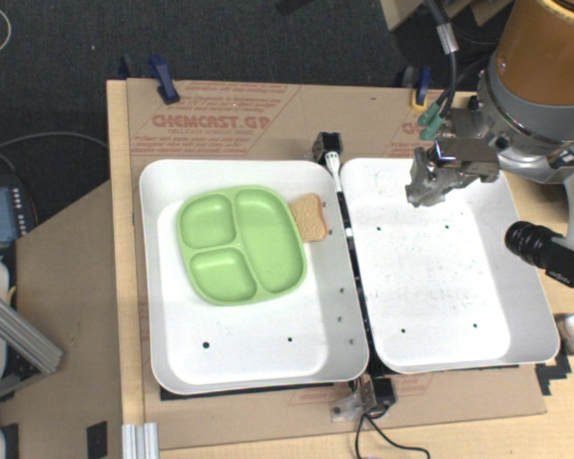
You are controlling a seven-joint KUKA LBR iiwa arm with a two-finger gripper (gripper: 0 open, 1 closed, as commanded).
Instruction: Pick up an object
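Cardboard sheet (220,113) under both bins, printed "CHEMCAST" in red; the smaller print is too fine to read. Left bin (172,352) holds a green plate (241,245) with three compartments. A tan, rectangular cracker (310,217) lies flat, touching the plate's right rim, near the bin's right wall. My arm (540,55) is cut off at the top right edge. My pincer (423,191) hangs over the right bin (459,304), top left part; nothing seen in it, opening I cannot tell.
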